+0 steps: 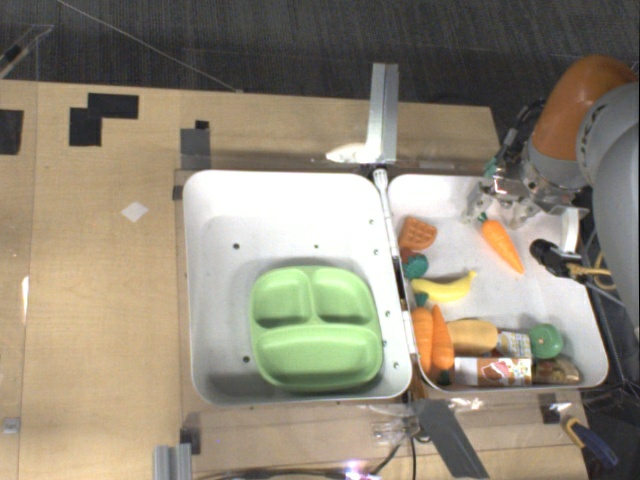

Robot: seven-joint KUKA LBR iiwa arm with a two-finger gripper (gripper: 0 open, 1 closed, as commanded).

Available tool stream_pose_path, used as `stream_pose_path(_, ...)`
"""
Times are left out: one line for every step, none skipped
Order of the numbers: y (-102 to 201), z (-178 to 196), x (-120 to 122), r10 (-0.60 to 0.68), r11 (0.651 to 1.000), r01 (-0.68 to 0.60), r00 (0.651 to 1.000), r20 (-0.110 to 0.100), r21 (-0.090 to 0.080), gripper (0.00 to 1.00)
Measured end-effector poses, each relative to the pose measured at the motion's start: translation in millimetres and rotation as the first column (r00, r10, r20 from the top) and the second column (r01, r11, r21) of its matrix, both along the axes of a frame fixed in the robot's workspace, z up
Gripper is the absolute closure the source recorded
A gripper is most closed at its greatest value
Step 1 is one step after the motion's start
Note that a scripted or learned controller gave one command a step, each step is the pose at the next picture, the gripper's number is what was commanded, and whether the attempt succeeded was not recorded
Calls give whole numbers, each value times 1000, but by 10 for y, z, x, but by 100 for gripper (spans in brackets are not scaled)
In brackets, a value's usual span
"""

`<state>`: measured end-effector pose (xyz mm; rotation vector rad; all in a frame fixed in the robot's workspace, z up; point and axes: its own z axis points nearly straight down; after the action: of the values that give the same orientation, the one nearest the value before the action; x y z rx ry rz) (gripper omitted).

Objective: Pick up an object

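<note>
Claw (497,204) of mine hangs over the back of the right bin (598,353), right at the fat end of a carrot (501,244); I cannot tell its state. Near the carrot lie a banana (446,287) and other toy food. A green tray (316,325) sits in the left bin (205,268).

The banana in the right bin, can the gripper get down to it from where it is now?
Probably yes. The banana lies on open bin floor with nothing on top of it, and the gripper hangs over the same bin near a carrot. A teal piece touching its left end could crowd a finger.
</note>
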<state>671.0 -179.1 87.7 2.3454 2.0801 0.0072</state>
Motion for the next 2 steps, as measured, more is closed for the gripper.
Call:
stream_pose_path(564, 141, -44, 24, 1000, -24, 1000, -1, 1, 0)
stream_pose_path(7, 16, -385, 84, 996, -84, 996, 2, -2, 0)
